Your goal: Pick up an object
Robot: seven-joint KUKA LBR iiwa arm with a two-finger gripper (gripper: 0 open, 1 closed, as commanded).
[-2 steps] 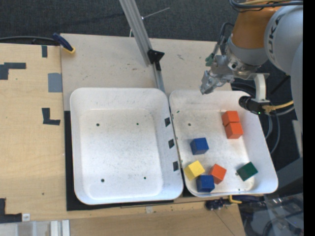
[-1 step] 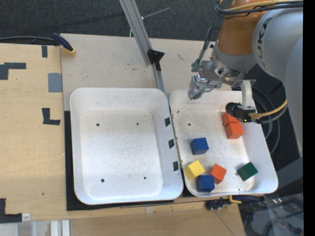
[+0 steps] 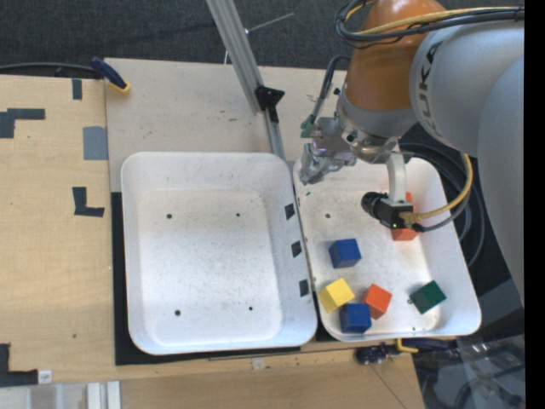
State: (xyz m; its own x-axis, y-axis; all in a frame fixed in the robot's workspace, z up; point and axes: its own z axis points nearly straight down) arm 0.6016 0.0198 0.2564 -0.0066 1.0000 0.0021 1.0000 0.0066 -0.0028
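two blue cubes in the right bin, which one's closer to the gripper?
The upper blue cube, standing alone mid-bin. The other blue cube sits at the near rim between the yellow cube and orange cube, farther from the gripper.

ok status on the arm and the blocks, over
Gripper over right bin's top-left corner, nothing seen in it. Small coloured cubes loose below, nearest the blue cube. Nothing in the way.

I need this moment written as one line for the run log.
arm: over right bin | gripper: near bin's far left corner, nothing seen held | blocks: two blue, yellow, orange, green | pick: not done
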